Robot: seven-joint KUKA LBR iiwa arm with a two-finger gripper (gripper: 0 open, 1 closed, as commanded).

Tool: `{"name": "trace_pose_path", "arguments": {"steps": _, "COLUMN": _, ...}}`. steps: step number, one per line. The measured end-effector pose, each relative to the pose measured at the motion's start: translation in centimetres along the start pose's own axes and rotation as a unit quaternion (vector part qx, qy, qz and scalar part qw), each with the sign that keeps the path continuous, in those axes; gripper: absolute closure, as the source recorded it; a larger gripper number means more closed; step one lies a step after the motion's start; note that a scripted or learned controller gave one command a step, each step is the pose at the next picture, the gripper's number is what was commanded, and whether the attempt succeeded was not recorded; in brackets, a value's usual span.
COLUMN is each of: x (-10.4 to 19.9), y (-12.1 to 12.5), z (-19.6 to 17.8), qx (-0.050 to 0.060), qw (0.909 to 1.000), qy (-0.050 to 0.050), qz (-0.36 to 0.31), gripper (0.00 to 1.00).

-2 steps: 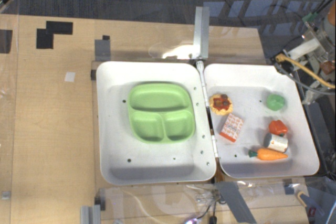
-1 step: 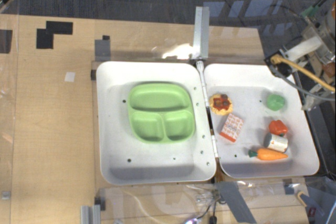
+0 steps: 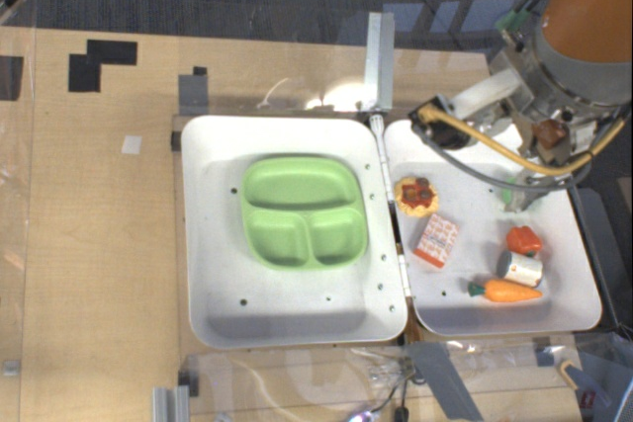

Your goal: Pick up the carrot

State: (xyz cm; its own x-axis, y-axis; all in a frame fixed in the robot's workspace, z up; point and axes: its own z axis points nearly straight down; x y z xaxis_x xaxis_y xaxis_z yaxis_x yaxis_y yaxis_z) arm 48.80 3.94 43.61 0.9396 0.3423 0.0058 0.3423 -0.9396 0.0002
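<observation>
Camera view: the carrot (image 3: 508, 292) lies at the right bin's (image 3: 450, 306) front edge, touching a small white block (image 3: 521, 268). Your gripper (image 3: 547, 141) hangs above the bin's back; its opening can't be judged. Approach along the carrot's free front side, probably.

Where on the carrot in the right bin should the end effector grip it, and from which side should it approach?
Grip the carrot across its thick orange middle, coming straight down from above. It lies flat and roughly left to right near the bin's front wall, green top pointing left, so the fingers should close front to back. The white-and-dark item sits just behind it, leaving little room there, so descend carefully.
</observation>
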Motion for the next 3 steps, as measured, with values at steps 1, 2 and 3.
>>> {"name": "trace_pose_path", "arguments": {"steps": 1, "x": 0.6, "y": -1.9, "z": 0.1, "qx": 0.000, "qw": 0.9984, "qy": -0.001, "qz": 0.056, "gripper": 0.00}}
{"name": "trace_pose_path", "arguments": {"steps": 2, "x": 0.6, "y": -1.9, "z": 0.1, "qx": 0.000, "qw": 0.9984, "qy": -0.001, "qz": 0.056, "gripper": 0.00}}
{"name": "trace_pose_path", "arguments": {"steps": 3, "x": 3.2, "y": -9.0, "z": 0.1, "qx": 0.000, "qw": 0.9974, "qy": 0.000, "qz": 0.071, "gripper": 0.00}}
